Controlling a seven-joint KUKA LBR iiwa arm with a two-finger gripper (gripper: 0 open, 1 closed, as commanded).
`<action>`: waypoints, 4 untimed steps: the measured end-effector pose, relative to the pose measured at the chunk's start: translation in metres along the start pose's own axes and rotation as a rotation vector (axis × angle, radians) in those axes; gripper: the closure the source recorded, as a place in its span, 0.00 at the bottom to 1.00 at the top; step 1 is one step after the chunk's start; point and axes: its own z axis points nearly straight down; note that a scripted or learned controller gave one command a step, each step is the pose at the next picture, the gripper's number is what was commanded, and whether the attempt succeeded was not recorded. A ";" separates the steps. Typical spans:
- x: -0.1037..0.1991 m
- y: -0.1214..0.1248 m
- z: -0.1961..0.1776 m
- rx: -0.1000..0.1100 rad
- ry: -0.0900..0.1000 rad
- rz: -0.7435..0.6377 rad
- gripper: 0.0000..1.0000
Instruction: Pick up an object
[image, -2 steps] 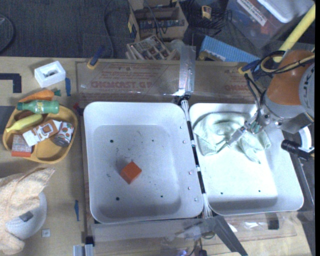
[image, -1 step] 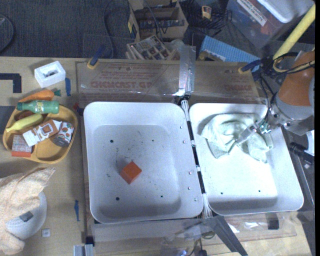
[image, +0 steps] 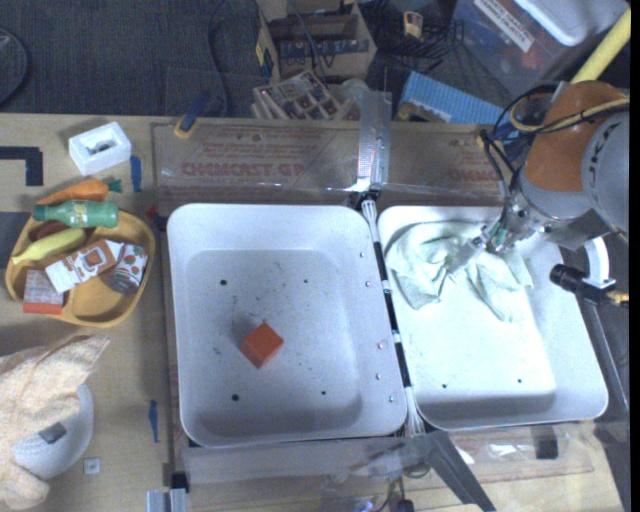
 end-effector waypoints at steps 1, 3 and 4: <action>0.049 0.009 -0.002 -0.010 -0.002 -0.069 0.00; 0.103 -0.033 -0.026 -0.010 -0.001 0.014 0.00; 0.097 -0.062 -0.002 -0.016 -0.003 0.069 0.00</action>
